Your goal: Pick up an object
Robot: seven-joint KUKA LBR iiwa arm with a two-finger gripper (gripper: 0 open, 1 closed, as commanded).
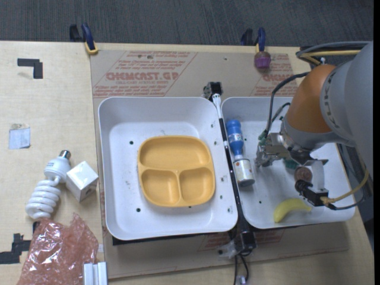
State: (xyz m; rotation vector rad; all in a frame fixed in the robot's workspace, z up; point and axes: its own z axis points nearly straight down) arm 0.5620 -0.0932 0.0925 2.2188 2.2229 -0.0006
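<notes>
Though its grip cannot be told, claw [265, 153] beside smooth cylindrical bottle [238, 150], curved yellow banana [291, 209] near.

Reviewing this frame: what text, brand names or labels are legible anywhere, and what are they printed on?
"CHEMCAST GP": red print, repeated, on the brown protective sheet under the bins; its smaller lines are too blurred to read.
Label on the blue-and-white bottle in the right bin: too small to read.
</notes>
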